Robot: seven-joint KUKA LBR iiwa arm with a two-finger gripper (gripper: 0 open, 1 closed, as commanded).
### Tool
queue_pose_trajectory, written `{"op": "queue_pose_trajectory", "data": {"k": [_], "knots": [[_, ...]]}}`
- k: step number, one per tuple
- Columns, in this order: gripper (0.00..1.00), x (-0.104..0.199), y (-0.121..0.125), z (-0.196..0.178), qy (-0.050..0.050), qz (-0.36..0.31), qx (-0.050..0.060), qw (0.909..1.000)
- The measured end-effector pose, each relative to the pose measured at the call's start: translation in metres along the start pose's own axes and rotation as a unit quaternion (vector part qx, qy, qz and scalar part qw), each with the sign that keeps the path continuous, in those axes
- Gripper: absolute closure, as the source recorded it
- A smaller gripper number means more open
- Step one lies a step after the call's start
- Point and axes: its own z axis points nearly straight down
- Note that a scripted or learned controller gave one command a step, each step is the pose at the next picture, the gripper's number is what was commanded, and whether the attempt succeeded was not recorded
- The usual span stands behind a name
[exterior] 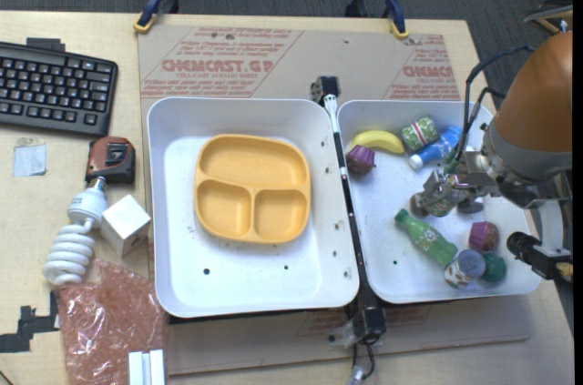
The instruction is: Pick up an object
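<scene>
One green bottle (pixel 425 237) lies just below-left of end effector (pixel 441 197); can't tell if open/shut.

Left bin (pixel 173 283) has just a yellow divided tray (pixel 252 188). Right bin (pixel 383 269) is cluttered: banana (pixel 378 140), green bottle (pixel 425 238), blue bottle (pixel 435 150), green can (pixel 420 133). The claw (pixel 444 195) is down among them, can't tell its grip.
</scene>
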Motion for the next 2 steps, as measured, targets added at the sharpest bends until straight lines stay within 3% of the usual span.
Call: {"op": "queue_pose_trajectory", "data": {"k": [1, 2], "knots": [[1.00, -0.013, 0.032, -0.032, 0.000, -0.001, 0.000, 1.0000], [1.00, -0.035, 0.085, 0.057, 0.000, -0.001, 0.001, 1.0000]]}}
